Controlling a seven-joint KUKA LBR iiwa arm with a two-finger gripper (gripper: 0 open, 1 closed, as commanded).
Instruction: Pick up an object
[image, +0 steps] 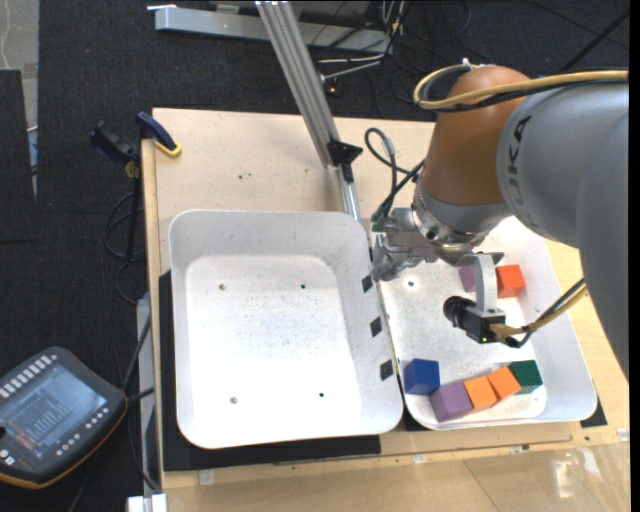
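Arm (545, 130): in from the right, grey with its orange band, hanging over the far half of the right bin (572, 400)
Gripper (392, 258): low at the right bin's left edge, up toward its far left corner, hard by the wall next to the left bin (200, 240)
Gripper state: can't tell how wide it stands from this angle, and nothing is seen held in it
Blue cube (421, 376): on the right bin's floor toward the near left corner, well apart from the gripper
Purple block (450, 400): just right of the blue cube, at the near edge
Orange block (481, 390): next along, pressed up against the purple block
Green block (523, 376): closes the row, touching the orange block, on the near right corner's side
Far orange cube (510, 280): on its own toward the right edge, about midway along it, near the arm
Bench (250, 160): both bins side by side on it, a blue clamp (150, 132) at its far left corner
Pendant (50, 412): off the bench, beyond its near left corner
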